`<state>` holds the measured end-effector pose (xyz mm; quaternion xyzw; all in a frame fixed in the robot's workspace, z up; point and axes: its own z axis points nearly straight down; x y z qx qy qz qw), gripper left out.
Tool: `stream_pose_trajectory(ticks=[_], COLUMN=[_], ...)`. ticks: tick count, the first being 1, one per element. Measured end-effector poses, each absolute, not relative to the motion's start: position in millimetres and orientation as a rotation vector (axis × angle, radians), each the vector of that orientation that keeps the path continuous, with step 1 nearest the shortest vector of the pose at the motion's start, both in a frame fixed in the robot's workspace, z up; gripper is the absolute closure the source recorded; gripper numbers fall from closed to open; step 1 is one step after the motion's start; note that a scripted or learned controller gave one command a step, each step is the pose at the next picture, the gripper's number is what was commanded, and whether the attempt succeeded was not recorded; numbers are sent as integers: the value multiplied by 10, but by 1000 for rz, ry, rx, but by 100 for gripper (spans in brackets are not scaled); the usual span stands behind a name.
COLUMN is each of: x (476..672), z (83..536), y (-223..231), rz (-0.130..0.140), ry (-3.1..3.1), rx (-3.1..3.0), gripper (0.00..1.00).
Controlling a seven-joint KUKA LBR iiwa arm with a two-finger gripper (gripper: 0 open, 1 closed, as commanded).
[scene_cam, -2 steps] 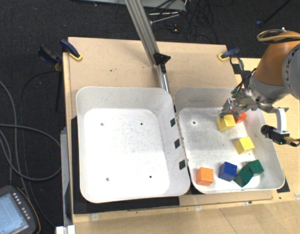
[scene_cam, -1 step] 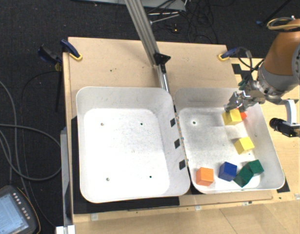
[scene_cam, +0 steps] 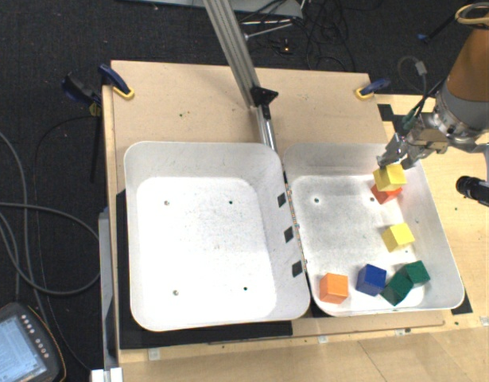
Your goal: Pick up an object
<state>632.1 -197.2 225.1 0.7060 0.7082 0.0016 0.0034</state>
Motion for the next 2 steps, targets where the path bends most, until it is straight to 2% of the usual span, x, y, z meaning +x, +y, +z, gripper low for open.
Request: stream_pose_trajectory(ticks=[2], x=[5980], z=[2292], y=[-1180], rz=[0], ry=[2230], rx=[2216], gripper=[100])
